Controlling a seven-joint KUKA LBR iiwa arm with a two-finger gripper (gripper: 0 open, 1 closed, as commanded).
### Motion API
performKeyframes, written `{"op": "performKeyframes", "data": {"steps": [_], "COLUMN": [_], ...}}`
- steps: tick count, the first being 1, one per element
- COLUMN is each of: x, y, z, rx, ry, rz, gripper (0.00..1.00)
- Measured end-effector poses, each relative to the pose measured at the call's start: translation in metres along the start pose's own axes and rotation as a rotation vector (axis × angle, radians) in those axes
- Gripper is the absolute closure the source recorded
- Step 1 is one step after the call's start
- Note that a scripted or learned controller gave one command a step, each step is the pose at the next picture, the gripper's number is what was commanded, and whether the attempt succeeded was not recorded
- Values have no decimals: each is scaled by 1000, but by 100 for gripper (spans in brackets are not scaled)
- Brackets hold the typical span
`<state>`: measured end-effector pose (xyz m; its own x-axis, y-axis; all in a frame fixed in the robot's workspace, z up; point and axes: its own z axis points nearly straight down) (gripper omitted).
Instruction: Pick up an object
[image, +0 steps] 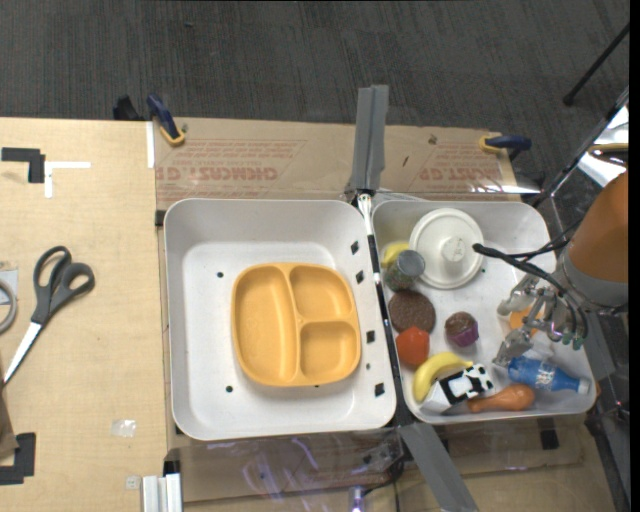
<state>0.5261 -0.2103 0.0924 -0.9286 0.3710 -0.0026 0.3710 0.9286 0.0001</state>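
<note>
The gripper, fingers spread, hovers in the right bin; a blue bottle lies crosswise just below.

Yellow-orange divided plate in a white bin; beside it a yellow banana, red-orange tomato, brown disc, blue bottle (clear-capped); black-handled scissors on tan bench.

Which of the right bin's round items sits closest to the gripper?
The small purple ball, just left of the gripper. The brown disc and red ball lie farther left.
</note>
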Motion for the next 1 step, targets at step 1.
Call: {"op": "performKeyframes", "data": {"steps": [1], "x": [-2], "y": [1], "z": [-10], "rx": [0], "ry": [-5], "rz": [-3], "gripper": [100]}}
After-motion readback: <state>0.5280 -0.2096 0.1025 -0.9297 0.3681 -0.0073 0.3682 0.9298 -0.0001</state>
